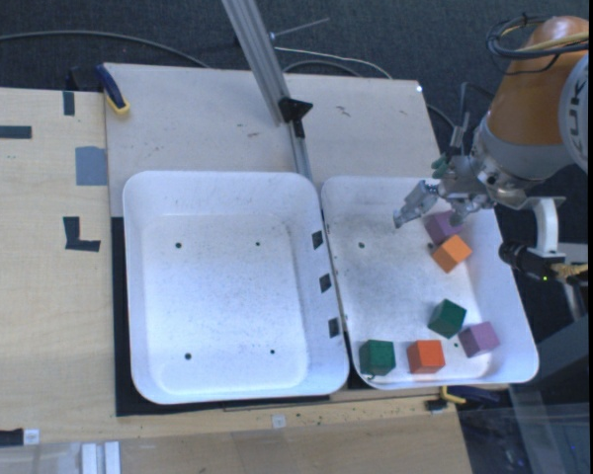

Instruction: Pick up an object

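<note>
Nearest the camera, along the front rim of the right bin [514,294], lie a green block [378,355], an orange block [426,355] and a purple block [478,338], with a second green block [447,317] just behind them. Farther back, near the right wall, a second orange block [452,252] rests touching a second purple block [439,227]. The gripper [422,203] hangs over the bin's far right part, just beside that purple block; whether its fingers are apart or together cannot be told, and no block is seen between them. The bin's left half and centre offer bare floor. The left bin [143,265] sits edge to edge with it. Both rest on a pale tabletop [198,117], crossed by a slanting metal rail [262,52]; dark cables [49,39] lie on the dark floor beyond.
</note>
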`<move>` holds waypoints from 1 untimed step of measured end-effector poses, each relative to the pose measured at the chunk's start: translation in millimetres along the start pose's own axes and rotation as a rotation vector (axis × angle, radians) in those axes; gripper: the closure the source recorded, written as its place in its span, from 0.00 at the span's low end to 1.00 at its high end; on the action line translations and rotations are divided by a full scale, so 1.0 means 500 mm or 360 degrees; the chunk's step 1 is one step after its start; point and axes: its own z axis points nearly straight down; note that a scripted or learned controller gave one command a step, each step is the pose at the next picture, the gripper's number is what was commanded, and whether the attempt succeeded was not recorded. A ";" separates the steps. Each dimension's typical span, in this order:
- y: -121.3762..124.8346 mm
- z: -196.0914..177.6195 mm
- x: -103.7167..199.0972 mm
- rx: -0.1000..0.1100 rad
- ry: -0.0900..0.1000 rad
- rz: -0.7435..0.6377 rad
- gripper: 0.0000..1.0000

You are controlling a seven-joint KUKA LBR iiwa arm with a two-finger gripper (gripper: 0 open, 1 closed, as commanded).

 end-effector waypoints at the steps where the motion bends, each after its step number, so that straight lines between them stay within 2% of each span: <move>1: -0.018 0.223 -0.121 0.0014 -0.0002 0.0008 0.00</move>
